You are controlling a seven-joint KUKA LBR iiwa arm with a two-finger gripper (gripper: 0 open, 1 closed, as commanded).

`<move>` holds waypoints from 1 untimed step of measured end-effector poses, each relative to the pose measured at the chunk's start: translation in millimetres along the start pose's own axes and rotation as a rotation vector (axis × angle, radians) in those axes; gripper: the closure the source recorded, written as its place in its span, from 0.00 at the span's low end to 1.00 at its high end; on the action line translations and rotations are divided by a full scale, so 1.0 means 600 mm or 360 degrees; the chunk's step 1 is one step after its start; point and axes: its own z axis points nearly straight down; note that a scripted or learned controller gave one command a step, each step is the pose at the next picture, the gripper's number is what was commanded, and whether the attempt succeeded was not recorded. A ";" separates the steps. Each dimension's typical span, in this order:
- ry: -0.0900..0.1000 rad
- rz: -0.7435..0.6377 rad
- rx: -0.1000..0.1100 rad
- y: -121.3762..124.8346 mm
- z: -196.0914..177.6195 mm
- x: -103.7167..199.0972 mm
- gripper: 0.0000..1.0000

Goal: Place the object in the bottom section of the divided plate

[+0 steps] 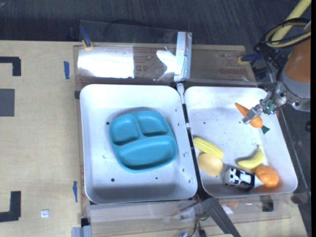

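The blue divided plate (pixel 143 139) lies in the left bin (pixel 94 181), with two small sections at the top and one wide section at the bottom. My gripper (pixel 257 112) reaches in from the right and is down over an orange carrot (pixel 242 108) in the upper part of the right bin (pixel 212 100). The gripper's grey tip crosses the carrot's middle and hides it. The carrot's pointed end sticks out up-left, its thick end (pixel 256 122) shows below, and a green leaf bit (pixel 265 129) lies beside it.
The lower part of the right bin holds a corn cob (pixel 207 145), a yellow lemon (pixel 210 164), a banana (pixel 251 159), a black-and-white cow toy (pixel 240 178) and an orange fruit (pixel 267 176). A clear shiny panel (pixel 128 58) stands behind the left bin.
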 end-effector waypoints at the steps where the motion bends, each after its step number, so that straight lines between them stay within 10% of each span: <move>1: 0.0008 0.0012 0.0004 0.078 0.024 0.114 1.00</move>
